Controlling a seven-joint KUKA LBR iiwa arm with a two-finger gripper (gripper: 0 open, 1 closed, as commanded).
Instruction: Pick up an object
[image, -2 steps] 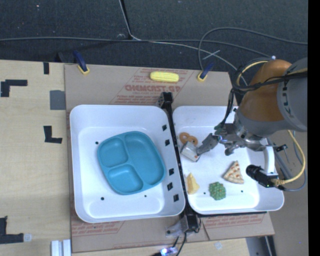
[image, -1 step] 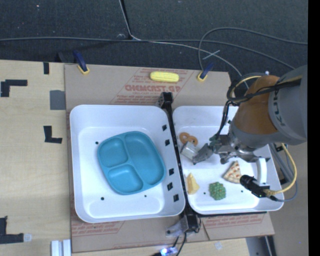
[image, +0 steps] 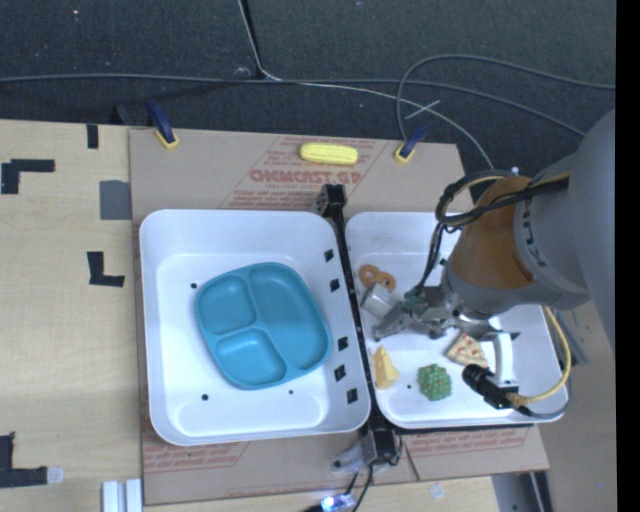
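Arm enters from right, grey link large in frame; orange band above wrist angled down-left; gripper low, pointing left; finger spread not resolvable.

A plain blue divided plate is lying in the white left bin. The white right bin is showing a green broccoli piece, a yellow chunk, an orange-brown pretzel and a tan cracker. A yellow corn cob is resting on brown cardboard printed with red lettering. The arm is showing grey with an orange band.
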